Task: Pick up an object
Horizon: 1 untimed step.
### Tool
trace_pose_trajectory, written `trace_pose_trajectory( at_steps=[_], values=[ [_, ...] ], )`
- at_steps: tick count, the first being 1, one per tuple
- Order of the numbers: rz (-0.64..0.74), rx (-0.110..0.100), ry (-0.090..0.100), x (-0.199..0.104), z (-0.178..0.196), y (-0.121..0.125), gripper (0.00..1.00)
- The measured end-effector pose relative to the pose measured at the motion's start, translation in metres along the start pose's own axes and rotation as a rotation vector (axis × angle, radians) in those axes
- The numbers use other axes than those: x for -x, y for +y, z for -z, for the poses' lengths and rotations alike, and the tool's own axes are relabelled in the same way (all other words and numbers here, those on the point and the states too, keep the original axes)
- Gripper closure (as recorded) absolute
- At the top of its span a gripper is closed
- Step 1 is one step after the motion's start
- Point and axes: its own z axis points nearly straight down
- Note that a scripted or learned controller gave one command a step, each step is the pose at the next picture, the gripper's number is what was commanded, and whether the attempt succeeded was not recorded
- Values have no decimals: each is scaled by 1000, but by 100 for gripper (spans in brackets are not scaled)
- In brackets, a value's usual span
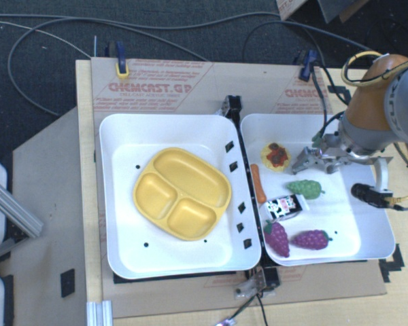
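The right bin (370, 240) holds several small toys. A green leafy toy (304, 189) lies near its middle. A black-and-white carton (285, 207) sits just below and left of it. A round red and yellow toy (277, 156) is at the upper left, and an orange stick (258, 183) lies along the left wall. Two purple grape bunches (277, 239) (311, 239) rest near the front. My gripper (317, 164) hovers just above the green toy, open, with nothing between its fingers.
The left bin (115, 182) holds a yellow divided plate (182, 193). A black divider with clips (239, 182) separates the bins. The arm's grey and orange wrist (374, 111) stands over the right bin's upper right corner, with a black cable fitting (370, 195) beside it.
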Motion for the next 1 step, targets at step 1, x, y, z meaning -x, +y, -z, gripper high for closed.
trace_pose_trajectory(
  at_steps=[1],
  values=[
    [0, 7, -1, 0, 15, 2, 100]
  ],
)
